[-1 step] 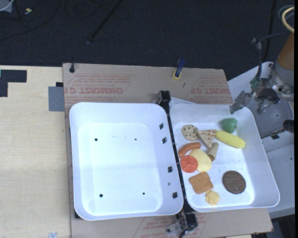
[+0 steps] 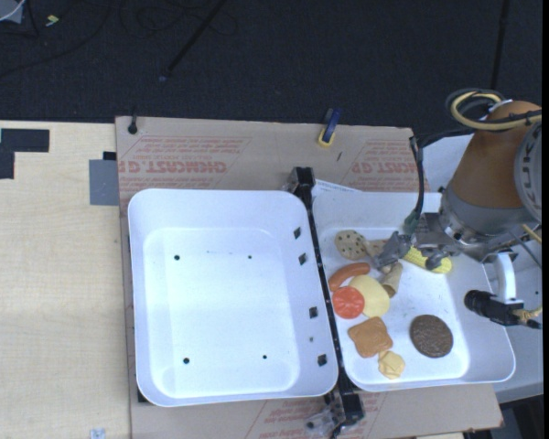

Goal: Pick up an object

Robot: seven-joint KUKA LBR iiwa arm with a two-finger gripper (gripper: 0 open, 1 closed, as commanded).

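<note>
— White plastic, both bins: two of them side by side, shallow, with rounded corners. The left bin (image 2: 220, 373) shows a bare floor with a few small dark dots.

— And the right bin (image 2: 480, 369)?

— It holds the pieces. I count one round speckled cracker (image 2: 350, 242) near its upper left corner, one orange sausage shape (image 2: 348, 273) just below that, one red disc (image 2: 349, 303) touching a pale yellow rounded lump (image 2: 371, 294), one tan toast-like slab (image 2: 371, 337) below those, one small yellow knobby piece (image 2: 392, 365) nearest the bin's front rim, and one dark brown cookie (image 2: 432, 335), flat and round with a rough face, to the right of the slab. One bright yellow piece (image 2: 430, 262) lies under the arm, partly hidden.

— Where is the gripper (image 2: 391, 256)?

— Over the right bin's upper middle, right of the cracker, just above the pale lump. It is grey metal, pointing left from the orange-banded wrist. Whether its tips are spread or pinching something I cannot tell; they blur into a tan piece beneath.

— What carries the bins?

— One brown cardboard sheet (image 2: 220, 158) with red print, a blue and yellow clamp (image 2: 328, 128) at its back edge.
</note>
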